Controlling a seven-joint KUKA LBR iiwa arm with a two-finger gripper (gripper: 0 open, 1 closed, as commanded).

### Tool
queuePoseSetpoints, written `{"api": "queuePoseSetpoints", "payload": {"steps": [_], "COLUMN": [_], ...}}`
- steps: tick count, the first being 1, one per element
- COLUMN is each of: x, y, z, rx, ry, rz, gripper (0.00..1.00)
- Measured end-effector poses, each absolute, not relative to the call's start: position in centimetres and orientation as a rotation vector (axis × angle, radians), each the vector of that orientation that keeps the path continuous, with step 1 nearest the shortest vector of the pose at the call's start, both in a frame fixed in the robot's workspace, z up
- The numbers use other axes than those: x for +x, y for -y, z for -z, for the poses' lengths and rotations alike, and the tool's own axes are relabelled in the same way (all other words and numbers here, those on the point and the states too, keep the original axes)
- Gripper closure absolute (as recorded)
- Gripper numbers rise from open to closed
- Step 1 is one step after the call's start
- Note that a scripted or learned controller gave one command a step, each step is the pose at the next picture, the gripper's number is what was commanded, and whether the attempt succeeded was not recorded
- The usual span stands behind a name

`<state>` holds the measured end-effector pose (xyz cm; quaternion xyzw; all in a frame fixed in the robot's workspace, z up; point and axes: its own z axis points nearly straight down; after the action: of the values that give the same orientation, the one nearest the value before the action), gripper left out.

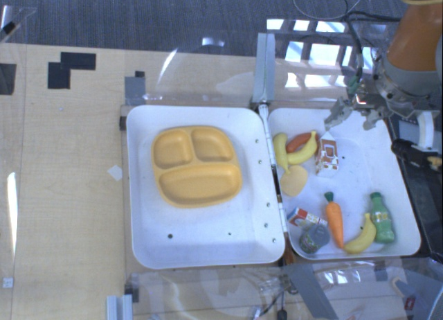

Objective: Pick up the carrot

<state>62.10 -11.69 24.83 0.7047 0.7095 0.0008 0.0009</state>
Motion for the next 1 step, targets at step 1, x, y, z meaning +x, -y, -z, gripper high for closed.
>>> {"api": "queuePoseSetpoints", "payload": {"steps": [1], "x": [57.87], "y": [14.78], "z": [-15.12], "rx": [2.346], "ry": [-2.090], "rz": [0.000], "gripper": [0.00]}}
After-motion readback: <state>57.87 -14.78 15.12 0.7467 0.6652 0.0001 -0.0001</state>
